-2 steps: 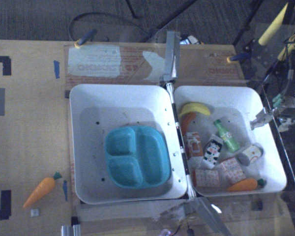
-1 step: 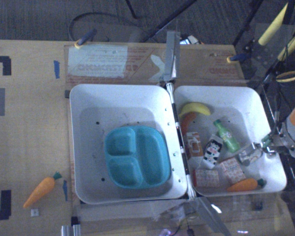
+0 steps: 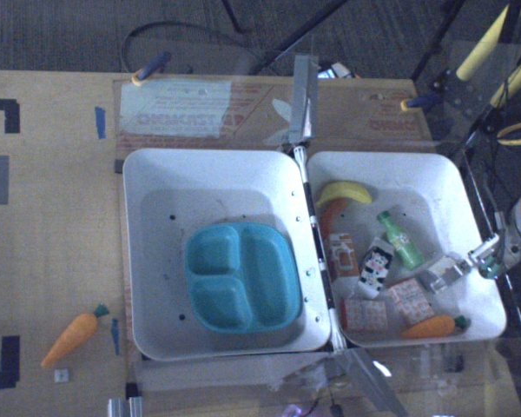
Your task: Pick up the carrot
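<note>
Silver two-finger claw (image 3: 451,269) hangs low over the right white bin (image 3: 443,170); how far it is open cannot be told. Two orange toy carrots: one (image 3: 431,327) just below the claw, beside pink patterned cards (image 3: 391,307); the other (image 3: 71,337) far left on the bench. Left of claw: green bottle (image 3: 401,240), yellow banana (image 3: 345,193).

Soft, even overhead light, faint shadows, slightly blurred low-resolution view
</note>
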Controlling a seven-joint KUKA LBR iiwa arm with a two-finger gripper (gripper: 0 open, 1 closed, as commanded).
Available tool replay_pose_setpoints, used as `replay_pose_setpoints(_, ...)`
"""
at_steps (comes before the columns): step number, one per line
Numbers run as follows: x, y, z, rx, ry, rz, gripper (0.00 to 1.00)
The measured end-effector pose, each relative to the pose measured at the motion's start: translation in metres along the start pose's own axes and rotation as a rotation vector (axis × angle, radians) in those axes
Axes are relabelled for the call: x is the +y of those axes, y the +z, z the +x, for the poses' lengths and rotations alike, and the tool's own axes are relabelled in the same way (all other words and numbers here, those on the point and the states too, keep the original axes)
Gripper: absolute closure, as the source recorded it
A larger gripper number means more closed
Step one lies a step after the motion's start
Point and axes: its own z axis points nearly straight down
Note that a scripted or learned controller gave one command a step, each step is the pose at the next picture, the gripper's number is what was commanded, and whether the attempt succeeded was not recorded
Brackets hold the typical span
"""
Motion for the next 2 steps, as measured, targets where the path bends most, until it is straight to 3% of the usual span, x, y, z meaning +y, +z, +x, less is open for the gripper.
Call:
replay_pose_setpoints(1,0.001,-0.073,-0.001,-0.003,-0.27,-0.002,0.0)
replay_pose_setpoints(2,0.002,0.02,0.001,-0.002,-0.6,-0.002,0.0)
